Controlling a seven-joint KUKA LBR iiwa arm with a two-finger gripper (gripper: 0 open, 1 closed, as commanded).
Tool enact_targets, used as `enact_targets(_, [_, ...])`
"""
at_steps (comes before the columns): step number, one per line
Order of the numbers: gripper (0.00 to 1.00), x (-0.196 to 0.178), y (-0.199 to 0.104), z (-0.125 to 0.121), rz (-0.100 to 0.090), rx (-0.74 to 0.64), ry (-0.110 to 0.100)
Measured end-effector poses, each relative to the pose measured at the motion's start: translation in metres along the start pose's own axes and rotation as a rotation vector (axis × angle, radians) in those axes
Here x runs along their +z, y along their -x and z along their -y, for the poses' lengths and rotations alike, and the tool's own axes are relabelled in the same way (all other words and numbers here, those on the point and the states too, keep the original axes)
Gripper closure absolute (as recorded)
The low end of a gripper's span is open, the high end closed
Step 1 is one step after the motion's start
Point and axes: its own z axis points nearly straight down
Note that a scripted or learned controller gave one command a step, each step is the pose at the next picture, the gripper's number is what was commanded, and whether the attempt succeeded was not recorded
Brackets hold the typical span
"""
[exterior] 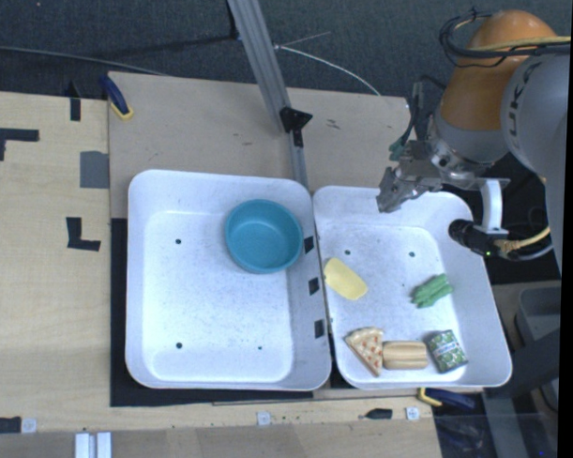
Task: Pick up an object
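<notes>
Two white bins sit side by side in the middle of the frame. The left bin (162, 294) holds a blue bowl (263, 235) near its upper right corner. The right bin (398, 255) holds five small things: a yellow piece (345, 279) at its left side, a green vegetable (432, 290) toward the right, and along the lower edge a pizza slice (365, 349), a hot dog (404, 354) and a small green packet (446, 350). The arm (503, 81) enters from the upper right; its gripper (393, 199) hangs above the right bin's upper edge, grasping nothing, and whether its fingers are apart I cannot tell.
</notes>
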Motion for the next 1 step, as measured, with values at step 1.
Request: enact_targets(1, [1.0, -0.0042, -0.055, -0.0168, 0.0, 0.0, 0.0])
